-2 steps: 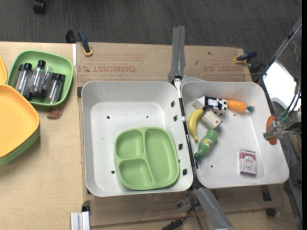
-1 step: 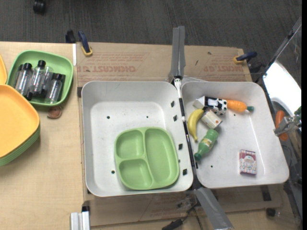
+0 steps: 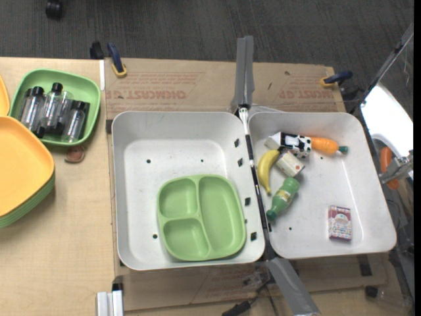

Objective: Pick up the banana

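While parked over at the outer edge of the right bin [image 3: 366, 206], can't tell if gripper [image 3: 397, 171] open or closed, w/ banana [image 3: 265, 170] well apart from it across the bin, touching white box [image 3: 289, 164], just beside green bottle [image 3: 283, 199].

Grey metal robot arm [image 3: 396, 151] is showing at the right bin's right edge, pale upper casing glaring white, orange band [image 3: 388, 165] showing beneath it.

Tan wooden bench [image 3: 79, 242], two shallow white plastic bins [image 3: 131, 143] side by side over brown cardboard sheet [image 3: 177, 87], green square tray [image 3: 89, 94] of small bottles near left edge, stacked yellow plates [image 3: 23, 170] at left edge
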